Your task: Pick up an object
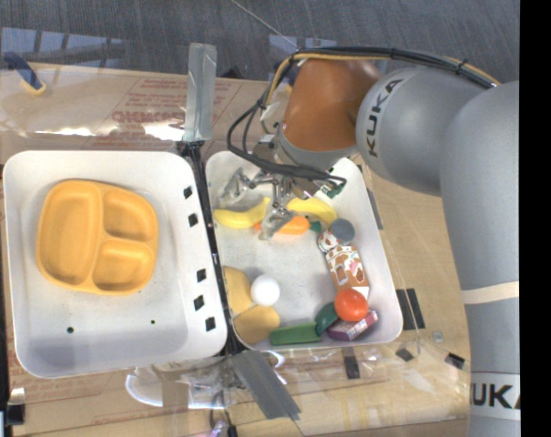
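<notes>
Over the right bin (384, 280), the metal end effector (277, 215), grip unclear, meets a curved glossy banana (239, 217).

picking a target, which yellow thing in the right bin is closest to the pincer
The banana, just left of the pincer. The other yellowish pieces lie at the bin's near-left corner.

The scene is viewed by a single fixed camera set above the counter (421, 235), looking down at a slant. Both white bins are taken in whole from moderate range: one (20, 244) lies to the left of the gripper (277, 209), the other (384, 271) beneath it. The arm (439, 135) is seen entering from the right.
</notes>
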Robot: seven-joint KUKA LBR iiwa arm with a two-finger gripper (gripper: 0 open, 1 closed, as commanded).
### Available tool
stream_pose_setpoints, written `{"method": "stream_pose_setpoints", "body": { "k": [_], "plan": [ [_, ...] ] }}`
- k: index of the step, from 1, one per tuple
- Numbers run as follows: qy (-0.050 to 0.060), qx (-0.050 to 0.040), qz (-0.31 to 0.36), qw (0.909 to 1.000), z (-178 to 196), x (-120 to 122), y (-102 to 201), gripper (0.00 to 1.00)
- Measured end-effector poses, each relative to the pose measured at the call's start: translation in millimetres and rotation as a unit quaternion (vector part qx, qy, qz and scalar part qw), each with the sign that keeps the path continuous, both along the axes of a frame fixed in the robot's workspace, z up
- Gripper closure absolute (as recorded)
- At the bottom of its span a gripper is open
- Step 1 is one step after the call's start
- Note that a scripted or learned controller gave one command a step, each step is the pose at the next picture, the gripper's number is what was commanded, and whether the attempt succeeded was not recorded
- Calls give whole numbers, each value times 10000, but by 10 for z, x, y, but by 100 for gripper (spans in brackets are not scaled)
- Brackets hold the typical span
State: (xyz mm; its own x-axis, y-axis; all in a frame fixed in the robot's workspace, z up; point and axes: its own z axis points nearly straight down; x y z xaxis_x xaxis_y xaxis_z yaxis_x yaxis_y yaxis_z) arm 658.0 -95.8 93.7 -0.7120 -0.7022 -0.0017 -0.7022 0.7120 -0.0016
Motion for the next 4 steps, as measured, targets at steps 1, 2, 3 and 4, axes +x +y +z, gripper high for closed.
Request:
{"method": "stream_pose_setpoints", "body": {
  "k": [1,2,3,4],
  "plan": [
    [-10,-7,-56,10000,267,-27,-682,0],
    [28,14,-174,9998,-27,-699,-1150,0],
    [10,18,-302,9995,-18,-994,-299,0],
    [-10,9,-276,9996,92,-976,-298,100]
  ]
}}
